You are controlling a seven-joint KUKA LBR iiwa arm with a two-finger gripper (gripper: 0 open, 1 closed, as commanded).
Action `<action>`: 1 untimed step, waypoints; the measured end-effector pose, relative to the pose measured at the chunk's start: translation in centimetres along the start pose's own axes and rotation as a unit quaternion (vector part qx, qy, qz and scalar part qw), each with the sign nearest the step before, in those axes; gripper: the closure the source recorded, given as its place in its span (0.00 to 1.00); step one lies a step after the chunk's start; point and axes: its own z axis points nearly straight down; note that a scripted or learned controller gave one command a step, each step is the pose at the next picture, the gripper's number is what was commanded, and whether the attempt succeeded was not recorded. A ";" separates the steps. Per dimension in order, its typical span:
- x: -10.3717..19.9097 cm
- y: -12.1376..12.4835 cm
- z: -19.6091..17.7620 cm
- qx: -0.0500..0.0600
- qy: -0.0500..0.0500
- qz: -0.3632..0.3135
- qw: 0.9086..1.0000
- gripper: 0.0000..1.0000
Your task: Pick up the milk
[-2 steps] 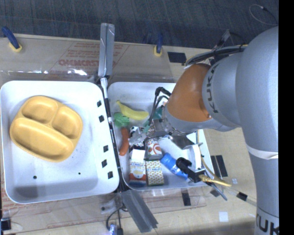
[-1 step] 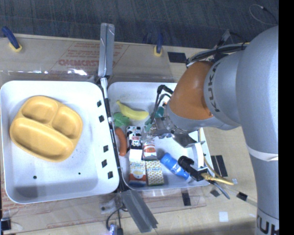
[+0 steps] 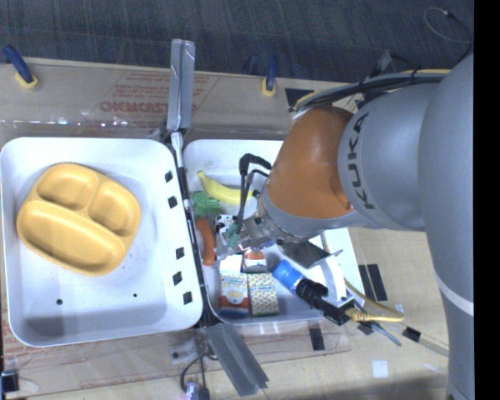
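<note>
Camera view from above the bench (image 3: 83, 90): the milk (image 3: 232, 290), a small white-topped carton, stands at the near end of the right bin (image 3: 233, 157), close to the wall this bin shares with its neighbour. A second small carton (image 3: 264, 295), yellowish, stands touching it on the right. Just behind the two lies a little red and white item (image 3: 254, 262), too small to make out.

The pincer (image 3: 236, 242) hangs just behind the milk, low in the bin and above that clutter; whether it is clenched or released I cannot tell, and I see nothing held in it. The grey arm (image 3: 383, 173) with its orange band covers much of the bin's right side.

Along the dividing wall lies an orange-red stick-shaped thing (image 3: 207, 242), with a green item (image 3: 205, 203) behind it and a banana (image 3: 221, 190) farther back.

The left bin (image 3: 92, 307) holds a yellow divided plate (image 3: 77, 217), well apart from the milk.
</note>
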 end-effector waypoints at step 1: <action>7.1 1.8 -0.7 0.000 0.000 -0.056 0.998 1.00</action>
